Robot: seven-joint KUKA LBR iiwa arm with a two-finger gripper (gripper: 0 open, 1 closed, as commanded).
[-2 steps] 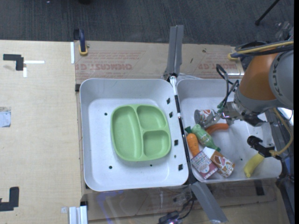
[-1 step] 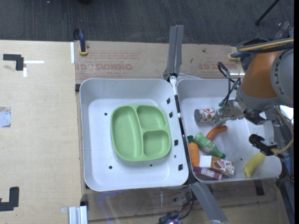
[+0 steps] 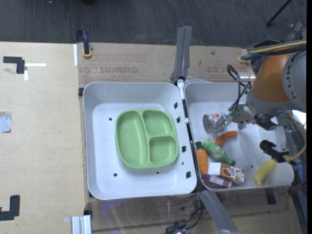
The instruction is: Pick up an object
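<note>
I see the arm (image 3: 278,77) reaching in from the right, its orange band above the wrist sitting over the far right corner of the right bin (image 3: 195,94). The wrist tips down and to the left, carrying the gripper (image 3: 229,121) low into that bin. Its tip sits right against a small silver can (image 3: 212,121) lying on its side near the bin's upper middle; I cannot tell from here whether the tip is spread or pressed together, or whether it actually has the can.

Just below the gripper lies an orange sausage-shaped piece (image 3: 226,137). Nearer the bin's front I see a green bottle (image 3: 217,151) lying at a slant, a carrot (image 3: 202,161) beside the left wall, a brown packet (image 3: 230,172) and a slim purple box (image 3: 217,181) touching one another. A yellow banana (image 3: 264,172) rests apart near the right front corner.

The left bin (image 3: 97,145) holds a green divided plate (image 3: 146,138) with three compartments, sitting about in its middle. Both bins rest on the pale wooden worktop (image 3: 39,130).
</note>
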